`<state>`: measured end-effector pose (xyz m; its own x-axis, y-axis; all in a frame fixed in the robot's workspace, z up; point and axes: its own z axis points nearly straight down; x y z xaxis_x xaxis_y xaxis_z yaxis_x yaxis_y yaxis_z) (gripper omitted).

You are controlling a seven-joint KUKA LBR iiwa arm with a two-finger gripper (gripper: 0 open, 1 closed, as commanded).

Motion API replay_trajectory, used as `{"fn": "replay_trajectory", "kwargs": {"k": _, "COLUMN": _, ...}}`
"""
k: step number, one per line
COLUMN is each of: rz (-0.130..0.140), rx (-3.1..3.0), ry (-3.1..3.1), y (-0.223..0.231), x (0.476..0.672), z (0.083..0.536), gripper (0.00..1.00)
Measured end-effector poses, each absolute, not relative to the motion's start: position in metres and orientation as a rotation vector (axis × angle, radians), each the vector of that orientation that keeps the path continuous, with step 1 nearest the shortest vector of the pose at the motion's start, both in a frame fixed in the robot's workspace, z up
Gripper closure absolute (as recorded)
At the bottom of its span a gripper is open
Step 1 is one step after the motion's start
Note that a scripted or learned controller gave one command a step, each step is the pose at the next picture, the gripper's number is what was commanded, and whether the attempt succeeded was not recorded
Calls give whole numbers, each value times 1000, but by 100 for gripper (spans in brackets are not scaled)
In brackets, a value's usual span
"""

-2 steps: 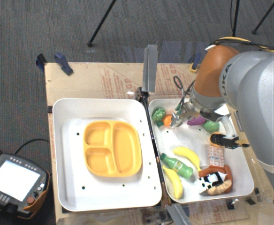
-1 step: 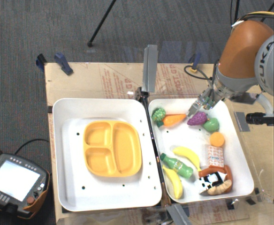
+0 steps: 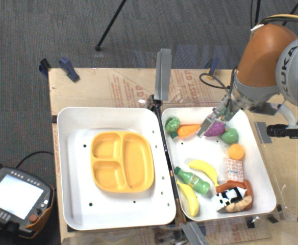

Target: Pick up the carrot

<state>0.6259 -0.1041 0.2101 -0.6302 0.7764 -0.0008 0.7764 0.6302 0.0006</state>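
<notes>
The carrot (image 3: 188, 130) lies in the right bin (image 3: 261, 173) near its far left corner, just beside the broccoli (image 3: 172, 125), while the hand (image 3: 208, 126) hangs at its right end by the purple grapes (image 3: 216, 129), fingers slightly apart and not around it.

The carrot (image 3: 188, 131) is orange with a green top; the divided tray (image 3: 122, 162) is yellow (a warm, even yellow). Both bananas (image 3: 204, 170) are yellow, the bottle (image 3: 193, 180) green, the grapes (image 3: 216, 128) purple.
</notes>
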Motion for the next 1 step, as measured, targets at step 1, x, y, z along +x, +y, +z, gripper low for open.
{"fn": "replay_trajectory", "kwargs": {"k": 1, "rz": -8, "rx": 1490, "ry": 2782, "y": -88, "x": 632, "z": 103, "gripper": 0}}
